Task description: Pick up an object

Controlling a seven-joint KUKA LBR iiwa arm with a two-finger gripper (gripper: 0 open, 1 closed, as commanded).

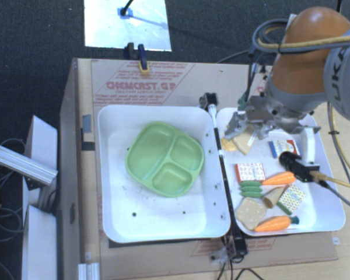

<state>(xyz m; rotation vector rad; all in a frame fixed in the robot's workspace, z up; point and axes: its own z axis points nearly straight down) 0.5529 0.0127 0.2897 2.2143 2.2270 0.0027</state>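
My gripper [242, 133] hangs over the back left corner of the right bin [333, 212], its fingers spread open with nothing between them. Just below the fingertips lies a pale yellow wedge [239, 145], and I cannot tell whether they touch it. Further forward in this bin are a red patterned box [251, 171], green pea pods [251, 187], an orange carrot [278, 179], a slice of bread [251, 213], a second carrot [274, 223] and a patterned card [291, 197]. A blue and red packet [280, 147] lies partly under the wrist.
The left bin [119, 214] holds a green divided plate [165, 158], upside up, near its middle. A dark rail [220, 168] runs between the two bins. The arm's orange band [306, 45] looms over the right bin's back edge.
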